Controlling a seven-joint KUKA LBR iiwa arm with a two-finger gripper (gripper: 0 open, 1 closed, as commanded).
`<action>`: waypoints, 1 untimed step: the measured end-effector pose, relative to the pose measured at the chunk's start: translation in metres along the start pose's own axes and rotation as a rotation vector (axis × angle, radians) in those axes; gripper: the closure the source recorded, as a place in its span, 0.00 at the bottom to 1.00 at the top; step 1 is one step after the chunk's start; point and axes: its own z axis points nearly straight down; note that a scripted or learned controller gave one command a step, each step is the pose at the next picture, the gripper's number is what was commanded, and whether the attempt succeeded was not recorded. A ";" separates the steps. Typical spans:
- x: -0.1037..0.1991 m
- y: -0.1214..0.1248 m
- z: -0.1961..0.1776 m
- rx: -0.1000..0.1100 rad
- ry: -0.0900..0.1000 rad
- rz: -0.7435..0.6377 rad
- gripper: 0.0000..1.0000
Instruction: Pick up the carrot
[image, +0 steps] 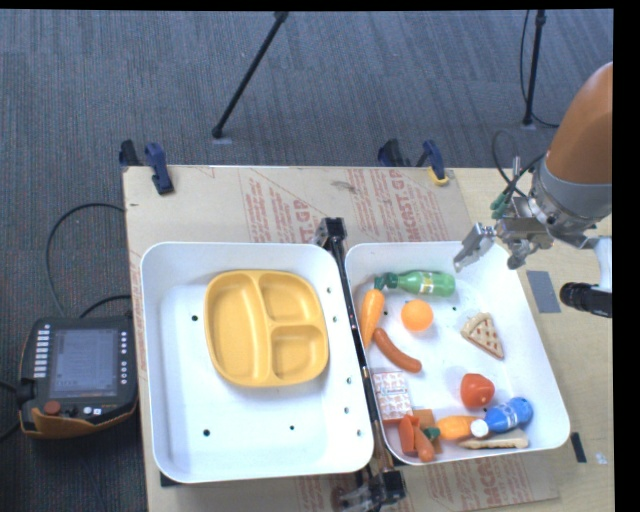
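Note:
The carrot (370, 314), orange with a green top, lies along the left wall of the right bin (540, 345), its tip pointing toward the front. My gripper (494, 253) hangs over the bin's far right corner, well to the right of the carrot and above it. Its two fingers stand apart with nothing between them. A second, smaller carrot-like piece (414, 438) lies near the front of the same bin.
The right bin also holds a green bottle (420, 284), an orange ball (417, 316), a sausage (397, 350), a pizza wedge (484, 335), a red pepper (477, 389), a blue bottle (506, 414) and a snack packet (391, 393). A yellow divided plate (267, 327) sits in the left bin (170, 400).

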 end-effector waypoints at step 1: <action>0.029 0.008 0.138 0.005 0.001 -0.038 0.00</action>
